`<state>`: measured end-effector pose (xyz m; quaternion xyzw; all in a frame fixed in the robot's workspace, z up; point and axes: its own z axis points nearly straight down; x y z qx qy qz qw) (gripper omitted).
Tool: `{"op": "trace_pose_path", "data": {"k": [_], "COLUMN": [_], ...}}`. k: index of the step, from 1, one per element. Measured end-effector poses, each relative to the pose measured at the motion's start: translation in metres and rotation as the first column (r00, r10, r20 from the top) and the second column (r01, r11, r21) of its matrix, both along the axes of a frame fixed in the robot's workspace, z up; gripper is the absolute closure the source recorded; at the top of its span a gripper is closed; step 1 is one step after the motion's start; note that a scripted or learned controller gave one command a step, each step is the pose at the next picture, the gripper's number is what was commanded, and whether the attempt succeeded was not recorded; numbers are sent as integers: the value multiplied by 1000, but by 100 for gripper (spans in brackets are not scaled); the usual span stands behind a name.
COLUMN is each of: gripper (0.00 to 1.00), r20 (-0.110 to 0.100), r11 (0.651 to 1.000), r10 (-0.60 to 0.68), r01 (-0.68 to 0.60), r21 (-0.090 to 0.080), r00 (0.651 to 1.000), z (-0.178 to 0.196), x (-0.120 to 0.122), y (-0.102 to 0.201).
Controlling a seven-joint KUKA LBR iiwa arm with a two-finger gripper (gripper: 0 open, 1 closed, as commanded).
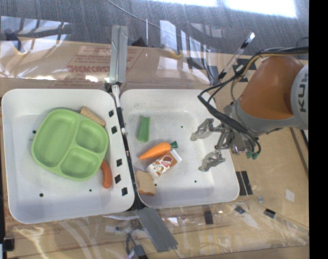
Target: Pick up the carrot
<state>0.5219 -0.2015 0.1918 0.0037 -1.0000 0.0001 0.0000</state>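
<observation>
Lying in the right bin (169,99): one tapered orange carrot (156,150), green-tipped, touching a small printed carton (164,164). Metal gripper (208,145) well apart to its right, fingers spread wide, holding nothing.

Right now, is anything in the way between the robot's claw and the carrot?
No. In the camera view, bare white bin floor lies between gripper and carrot.

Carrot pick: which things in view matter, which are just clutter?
Matters:
carrot, in the right bin
end effector, open, right of the carrot, apart from it

Clutter:
green plate
sausage
green stick
snack packet, touching the carrot
bread slice
cracker
left bin
</observation>
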Motion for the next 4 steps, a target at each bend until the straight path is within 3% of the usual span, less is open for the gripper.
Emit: {"op": "trace_pose_path", "data": {"k": [1,2,3,4], "gripper": [0,100,100,100], "r20": [-7,1,7,7], "r11": [996,995,1000,999], "r10": [91,101,-16,-50], "r01": [-91,-101,16,50], "r21": [4,0,0,1], "r00": [996,995,1000,999], "z": [-87,-73,-2,57], "x": [40,44,29,10], "y": [15,17,78,162]}}
